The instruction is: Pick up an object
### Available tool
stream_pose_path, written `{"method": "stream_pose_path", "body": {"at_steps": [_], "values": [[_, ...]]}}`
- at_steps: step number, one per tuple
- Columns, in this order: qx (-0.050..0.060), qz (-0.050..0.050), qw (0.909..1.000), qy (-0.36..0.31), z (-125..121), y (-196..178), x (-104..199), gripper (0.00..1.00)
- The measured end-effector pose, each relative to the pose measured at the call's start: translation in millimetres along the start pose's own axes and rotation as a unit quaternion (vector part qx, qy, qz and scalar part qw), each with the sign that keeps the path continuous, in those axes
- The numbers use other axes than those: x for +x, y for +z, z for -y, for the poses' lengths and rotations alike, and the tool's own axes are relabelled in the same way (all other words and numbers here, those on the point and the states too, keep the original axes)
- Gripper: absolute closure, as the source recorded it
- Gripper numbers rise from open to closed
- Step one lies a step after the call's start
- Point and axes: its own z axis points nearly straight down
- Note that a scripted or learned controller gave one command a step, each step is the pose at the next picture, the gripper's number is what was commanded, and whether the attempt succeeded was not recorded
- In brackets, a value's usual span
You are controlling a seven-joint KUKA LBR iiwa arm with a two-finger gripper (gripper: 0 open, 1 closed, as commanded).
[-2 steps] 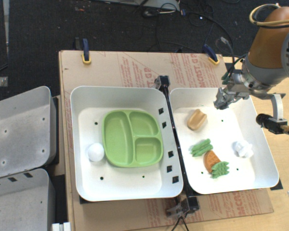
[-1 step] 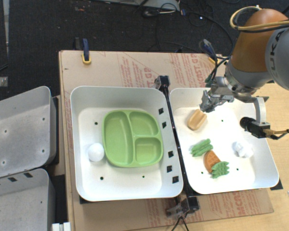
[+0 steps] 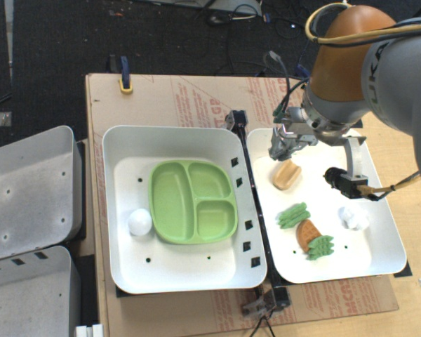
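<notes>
From my remote station I look down at a slant on a pale brown bench board [image 3: 189,97] carrying two shallow white plastic bins side by side. The left bin [image 3: 112,188] holds a light green plastic plate with three compartments [image 3: 193,202], lying flat near the middle, and a small white ball [image 3: 139,222] resting just beside the plate's left edge. The right bin [image 3: 379,251] holds the loose things I could pick. A tan, bread-like block [image 3: 286,175] lies in the bin's upper left part. Below it is a green leafy toy piece [image 3: 292,215], and just below that an orange toy carrot with a green top [image 3: 307,234]; the two sit close together, though I cannot tell whether they touch. A small white crumpled lump [image 3: 353,218] lies apart from them toward the right side. The grey arm with its orange band [image 3: 351,41] reaches in from the right, and its two-finger gripper [image 3: 286,148] points down directly above the tan block, very near its upper end. Whether the gripper is spread or closed I cannot tell from here (the dark metal blurs together at this angle), and I see nothing held in it. The tan block appears to rest on the bin floor.
</notes>
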Motion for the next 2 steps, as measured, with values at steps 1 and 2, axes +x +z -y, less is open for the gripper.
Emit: {"method": "stream_pose_path", "body": {"at_steps": [1,2], "values": [[0.0,0.0,1.0,0.0,-8,-4,46,1.0],[-0.001,0.0,1.0,0.0,-19,-6,100,1.0]]}}
